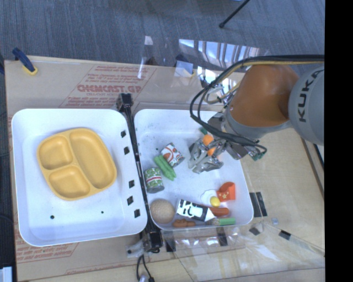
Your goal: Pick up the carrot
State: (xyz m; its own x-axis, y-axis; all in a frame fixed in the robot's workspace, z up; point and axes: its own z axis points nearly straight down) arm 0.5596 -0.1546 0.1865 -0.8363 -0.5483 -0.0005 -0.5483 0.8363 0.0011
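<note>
The claw (206, 158) hung low in the right bin (144, 124), near its right side, and whether it was apart or together could not be told. A small orange piece, likely the carrot (208, 140), sat at the claw's upper end against the wrist. The left bin (22, 165) held a yellow divided plate (74, 162).

- A grey carpeted floor (110, 25) with a fine ribbed weave runs across the twelve o'clock edge.
- The pale wooden surface (292, 220) shows bare toward four o'clock.
- A brown protective sheet with red print (107, 88) covers the surface toward eleven o'clock.
- A clear plastic panel (215, 52) near one o'clock throws back bright glare.
- A blue and yellow clamp (25, 61) sits at the surface's ten o'clock corner.
- A thin dark rod (234, 14) lies slantwise on the floor at one o'clock.
</note>
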